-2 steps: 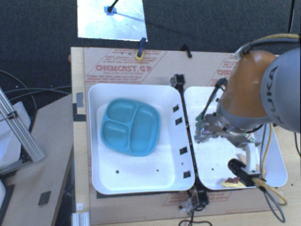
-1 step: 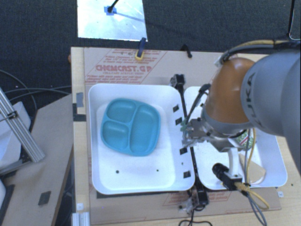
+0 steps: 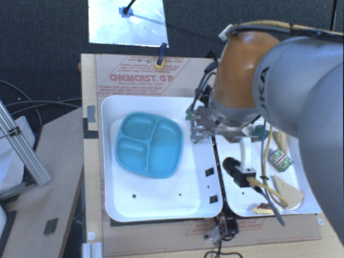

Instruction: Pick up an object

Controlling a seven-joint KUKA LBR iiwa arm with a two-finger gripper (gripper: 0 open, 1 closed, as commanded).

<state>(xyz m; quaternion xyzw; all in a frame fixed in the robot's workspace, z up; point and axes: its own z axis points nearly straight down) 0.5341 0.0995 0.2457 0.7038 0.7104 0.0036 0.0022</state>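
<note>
We see the tool (image 3: pixel 199 127) at the frame's centre, beside a blue plate (image 3: pixel 149 144) in the left bin (image 3: pixel 161 206); its grip we cannot tell.

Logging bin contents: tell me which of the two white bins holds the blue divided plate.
The left bin, farther from the arm, holds the blue divided plate. The right bin holds small mixed items instead.
</note>
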